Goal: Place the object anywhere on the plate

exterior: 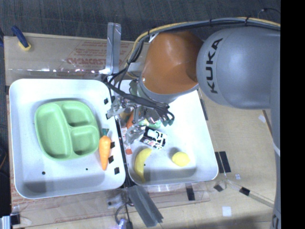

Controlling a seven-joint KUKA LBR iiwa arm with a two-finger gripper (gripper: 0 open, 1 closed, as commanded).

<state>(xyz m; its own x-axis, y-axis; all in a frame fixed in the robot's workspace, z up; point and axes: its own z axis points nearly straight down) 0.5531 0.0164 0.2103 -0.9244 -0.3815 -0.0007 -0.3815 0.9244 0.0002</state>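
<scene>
- The pincer [138, 123] hangs low at the right bin's [202, 142] left side; how it stands, I cannot tell.
- The carrot [104, 151] lies to its left in the left bin [24, 175], touching the green plate's [64, 130] edge but not on it.
- The banana [141, 161] and lemon [180, 159] sit below the pincer, so a wrong pick seems possible.
- The divider beside it could snag the descent.

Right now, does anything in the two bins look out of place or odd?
Yes: the carrot lies on the left bin floor beside the green plate, at its right edge, not on it. The banana and lemon lie in the right bin.
</scene>
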